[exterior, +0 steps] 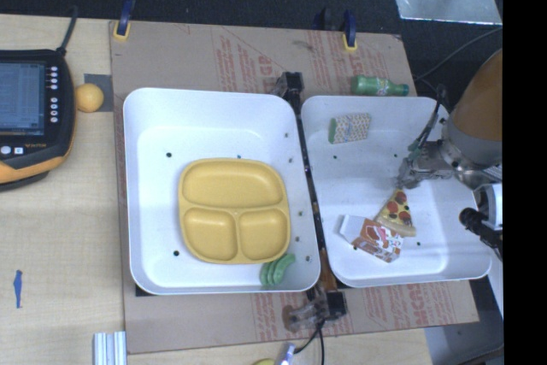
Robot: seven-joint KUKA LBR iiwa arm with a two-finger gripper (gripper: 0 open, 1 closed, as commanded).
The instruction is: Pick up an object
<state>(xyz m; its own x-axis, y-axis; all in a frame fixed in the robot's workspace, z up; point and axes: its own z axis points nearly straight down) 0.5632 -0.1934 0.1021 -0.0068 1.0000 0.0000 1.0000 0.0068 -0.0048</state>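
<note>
Right bin point(342, 269), 3 o'clock: gripper point(408, 175), finger state unclear
Below it, 6 o'clock: pizza slice toy point(397, 214)
Left bin point(145, 184): yellow tray point(232, 209)

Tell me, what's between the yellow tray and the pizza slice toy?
In the camera view, the white bins' touching walls lie between the yellow tray and the pizza slice, plus bare bin floor.

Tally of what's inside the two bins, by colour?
Yellow: 1, divided tray in the left bin
Green: 1, small toy at the tray's lower right corner
Grey-green: 1, patterned packet in the right bin
Red: 2, pizza slice and printed carton
Total: 5
</note>
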